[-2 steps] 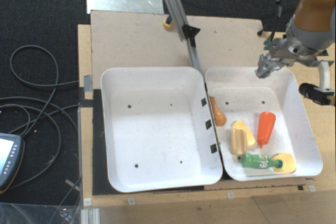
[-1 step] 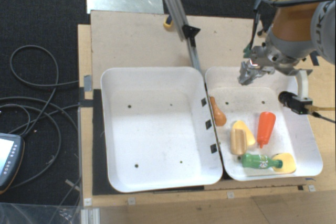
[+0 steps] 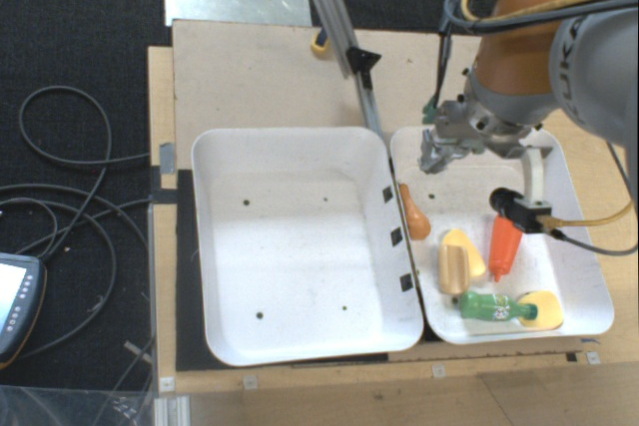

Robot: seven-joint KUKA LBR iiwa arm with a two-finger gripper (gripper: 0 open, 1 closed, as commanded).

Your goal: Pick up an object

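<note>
Black carpet and loose cables (image 3: 60, 155) surround the desk (image 3: 260, 75). Nothing is seen in the left bin (image 3: 300, 244). An orange pear-shaped toy (image 3: 413, 214), hot-dog bun (image 3: 457, 262), green bottle (image 3: 496, 308) and carrot (image 3: 503, 246) are crowded in the right bin (image 3: 589, 294). How the jaws (image 3: 435, 159) stand cannot be told. A grasp could be spoiled by that crowding.

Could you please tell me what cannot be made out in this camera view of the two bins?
- Gripper: its fingers are too small and blurred to read.
- Right bin: the arm hides its far end.
- Yellow piece: the green bottle lies across it, hiding its near part.
- Green bottle: label too small to read.
- Small holes in the left bin: too small to tell from specks.
</note>
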